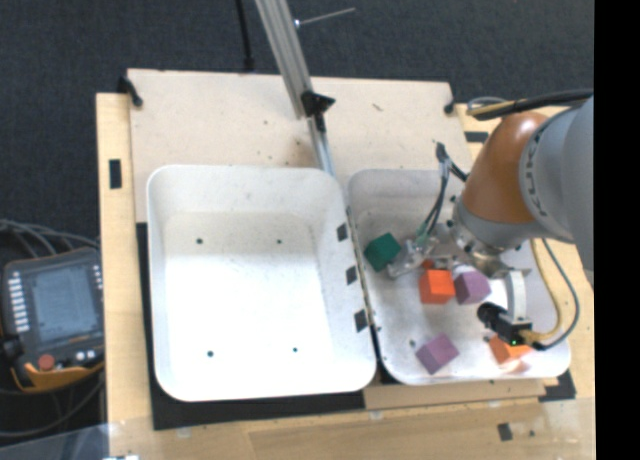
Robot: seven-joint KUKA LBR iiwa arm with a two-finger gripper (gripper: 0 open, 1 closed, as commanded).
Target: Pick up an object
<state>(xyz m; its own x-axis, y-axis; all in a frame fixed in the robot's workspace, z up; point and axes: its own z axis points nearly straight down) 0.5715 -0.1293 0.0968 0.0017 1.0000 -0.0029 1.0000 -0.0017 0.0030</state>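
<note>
The right bin (400, 193) holds several small blocks. A green block (382, 250) lies near its left wall. An orange block (436, 286) and a purple block (471, 287) sit side by side in the middle. Another purple block (436, 353) lies near the front, and a second orange block (505, 351) is at the front right, partly under cables. My gripper (418, 256) is low in the bin, between the green block and the orange block, close to both. The arm's wrist hides its upper part.
The left bin (250, 188) stands beside the right one, sharing a middle wall. A slanted metal pole (285, 38) rises from the bench behind the bins. A teach pendant (55, 308) lies off the bench at left.
</note>
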